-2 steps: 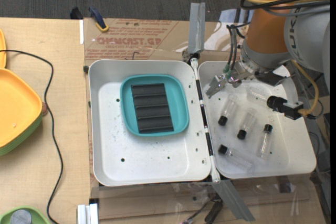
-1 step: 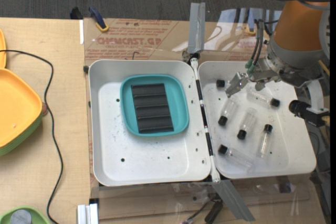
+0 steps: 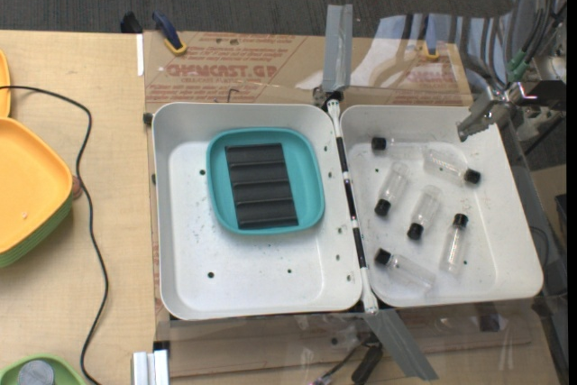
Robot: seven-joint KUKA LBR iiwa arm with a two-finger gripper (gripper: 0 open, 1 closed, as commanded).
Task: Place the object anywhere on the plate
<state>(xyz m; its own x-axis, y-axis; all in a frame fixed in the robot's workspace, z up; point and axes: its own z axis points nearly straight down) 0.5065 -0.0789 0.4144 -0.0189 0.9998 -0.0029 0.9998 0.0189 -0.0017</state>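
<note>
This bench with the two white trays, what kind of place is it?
Probably a robotics lab test bench: two white bins side by side, a teal plate in one, clear vials with black caps in the other, and a gripper reaching in.

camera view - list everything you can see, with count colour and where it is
white bins: two, side by side on the bench
plate: one, teal with a dark ridged centre, in the left bin
vials: about six, clear with black caps, lying scattered in the right bin
loose black cap: one, near the right bin's back-left corner
cardboard sheet: one, brown with red print, behind the bins
clamps: two, blue and yellow, on the cardboard's back edge
orange dishes: stacked at the left edge
black cable: one, running across the wooden bench on the left
gripper: one, grey metal, above the right bin's back-right corner
</note>
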